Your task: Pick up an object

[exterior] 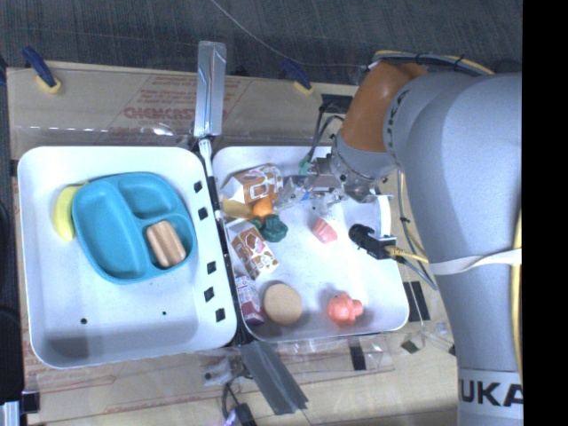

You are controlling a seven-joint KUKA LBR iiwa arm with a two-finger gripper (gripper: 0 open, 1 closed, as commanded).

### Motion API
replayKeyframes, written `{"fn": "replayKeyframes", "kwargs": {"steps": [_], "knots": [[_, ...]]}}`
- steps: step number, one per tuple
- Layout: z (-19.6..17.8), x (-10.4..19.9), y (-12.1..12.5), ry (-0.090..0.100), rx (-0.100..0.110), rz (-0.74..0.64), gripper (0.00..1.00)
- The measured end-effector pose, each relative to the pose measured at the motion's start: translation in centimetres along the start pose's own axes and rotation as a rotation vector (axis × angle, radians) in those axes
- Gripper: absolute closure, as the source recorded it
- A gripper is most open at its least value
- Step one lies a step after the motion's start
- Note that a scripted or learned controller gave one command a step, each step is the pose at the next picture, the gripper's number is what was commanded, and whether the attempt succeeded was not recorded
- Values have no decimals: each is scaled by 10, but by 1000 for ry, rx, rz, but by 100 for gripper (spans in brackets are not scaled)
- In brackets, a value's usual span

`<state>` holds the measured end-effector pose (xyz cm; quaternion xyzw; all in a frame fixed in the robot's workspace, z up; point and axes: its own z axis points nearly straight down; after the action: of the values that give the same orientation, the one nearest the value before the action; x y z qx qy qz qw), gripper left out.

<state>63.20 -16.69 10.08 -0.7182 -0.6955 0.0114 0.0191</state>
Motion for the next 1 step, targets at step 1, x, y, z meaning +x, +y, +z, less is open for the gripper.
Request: {"fn": "replayKeyframes", "kwargs": {"steps": [1], "knots": [[-5, -16, 23, -10, -31, 35, 0]]}}
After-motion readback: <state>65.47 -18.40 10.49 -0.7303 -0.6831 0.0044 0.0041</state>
